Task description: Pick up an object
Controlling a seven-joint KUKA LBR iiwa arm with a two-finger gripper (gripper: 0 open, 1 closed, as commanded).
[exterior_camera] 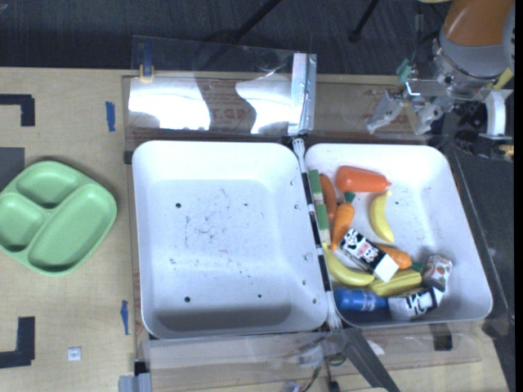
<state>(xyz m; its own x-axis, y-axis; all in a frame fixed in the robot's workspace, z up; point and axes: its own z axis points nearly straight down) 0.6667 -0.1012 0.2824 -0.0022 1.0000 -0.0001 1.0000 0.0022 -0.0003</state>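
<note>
No labels we can read. Gripper (406, 109) jaw state unclear; below it, banana (379, 217) lies lengthwise pointing toward the jaws.

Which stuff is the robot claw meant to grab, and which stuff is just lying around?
For the job:
claw
orange carrot
small banana
big banana
blue bottle
right bin

Just lying about:
green divided plate
left bin

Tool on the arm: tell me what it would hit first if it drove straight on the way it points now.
The tool seems to point down, above the bench just behind the right bin. Going straight on, it would probably meet the bench surface by that bin's far rim, not the toys; depth is unclear.
</note>
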